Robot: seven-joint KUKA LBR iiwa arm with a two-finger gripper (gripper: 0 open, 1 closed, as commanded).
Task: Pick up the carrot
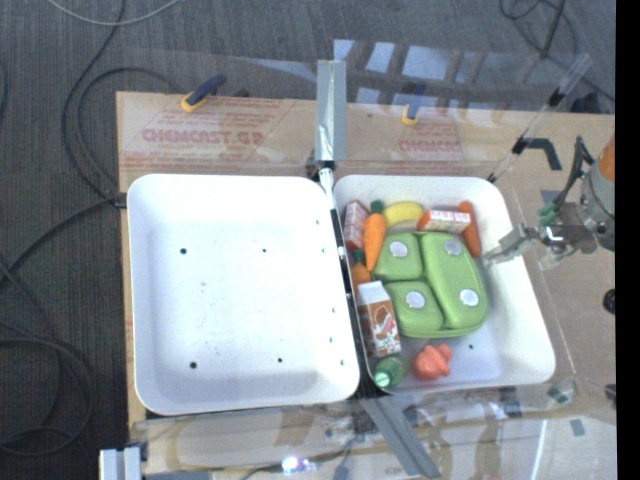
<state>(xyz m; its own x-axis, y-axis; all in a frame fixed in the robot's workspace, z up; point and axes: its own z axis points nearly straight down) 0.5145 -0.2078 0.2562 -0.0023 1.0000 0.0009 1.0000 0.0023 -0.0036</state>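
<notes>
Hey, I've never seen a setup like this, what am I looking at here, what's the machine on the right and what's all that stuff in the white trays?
One camera looks down at a slant on a bench with two shallow white bins. The left bin sits beside the right bin, which holds toy food: an orange carrot, a yellow lemon, green blocks and a small carton. At the right edge is a robot arm; its gripper hovers by that bin's rim, apart from the carrot it should pick up. It holds nothing.

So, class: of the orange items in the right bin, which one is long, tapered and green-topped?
The carrot, lying along the bin's left side beside the green tray. The orange item at the near edge is short and stubby.
</notes>
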